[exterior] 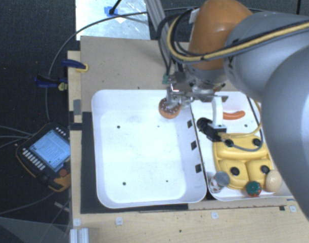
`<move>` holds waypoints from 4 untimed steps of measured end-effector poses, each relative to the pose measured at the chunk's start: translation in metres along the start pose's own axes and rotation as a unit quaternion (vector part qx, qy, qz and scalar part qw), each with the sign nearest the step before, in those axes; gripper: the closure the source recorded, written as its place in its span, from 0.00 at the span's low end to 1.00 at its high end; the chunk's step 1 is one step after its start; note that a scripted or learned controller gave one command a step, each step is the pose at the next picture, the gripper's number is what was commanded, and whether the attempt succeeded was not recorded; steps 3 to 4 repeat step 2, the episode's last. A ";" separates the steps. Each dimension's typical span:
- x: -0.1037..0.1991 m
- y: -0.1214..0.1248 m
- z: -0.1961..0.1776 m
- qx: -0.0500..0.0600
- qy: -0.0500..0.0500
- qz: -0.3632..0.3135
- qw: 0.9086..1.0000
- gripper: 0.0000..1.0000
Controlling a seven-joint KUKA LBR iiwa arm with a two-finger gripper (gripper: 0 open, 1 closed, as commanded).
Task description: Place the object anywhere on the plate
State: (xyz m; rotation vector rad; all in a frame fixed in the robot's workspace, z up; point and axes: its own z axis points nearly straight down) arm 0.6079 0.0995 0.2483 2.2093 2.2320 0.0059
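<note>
object: small round brown disc [169, 109], far right corner of left bin [139, 186] | gripper [173, 101] right over it, we can't tell its state | we judge disc light, stiff; take across rim

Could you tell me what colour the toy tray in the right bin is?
Yellow tray, seen in the camera view.

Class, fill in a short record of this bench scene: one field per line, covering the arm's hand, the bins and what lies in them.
hand: over the far right corner of the left bin
object at hand: round brown item just below it; grip not clear
left bin: white, shallow
right bin: white, holds several items
yellow tray: in right bin, with dark round spots
orange sausage: far end of right bin
green ball: near edge, beside a beige egg shape
grey item: near left corner of right bin
</note>
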 end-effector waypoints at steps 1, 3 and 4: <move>0.045 0.020 0.025 0.001 0.000 0.001 1.000 1.00; 0.042 0.020 0.024 0.001 -0.001 0.002 1.000 0.00; 0.042 0.020 0.024 0.001 -0.001 0.002 1.000 0.00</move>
